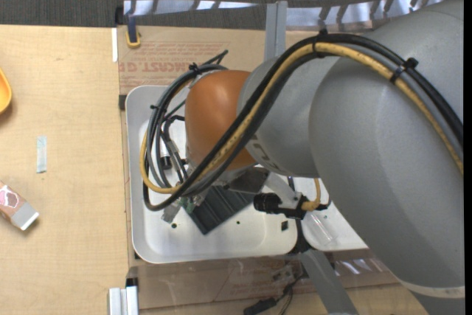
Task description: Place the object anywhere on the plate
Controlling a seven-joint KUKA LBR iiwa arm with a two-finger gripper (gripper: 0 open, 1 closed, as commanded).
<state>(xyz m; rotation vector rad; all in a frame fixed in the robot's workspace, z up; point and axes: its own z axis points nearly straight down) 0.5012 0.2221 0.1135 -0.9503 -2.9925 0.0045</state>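
Note:
My grey arm (369,129) reaches in from the right and covers most of the left white bin (151,236). Its orange band (214,114) sits over the bin's middle, with black and yellow cables (158,151) looping beside it. Below the band, the gripper's dark body (218,206) hangs low over the bin's near half. The arm hides whatever lies beneath it on the bin floor.
A corner of the right bin (324,232) peeks out under the arm. On the wooden bench to the left lie a small grey strip (41,155), a pink and white packet (16,207) and an orange item (4,94) at the edge.

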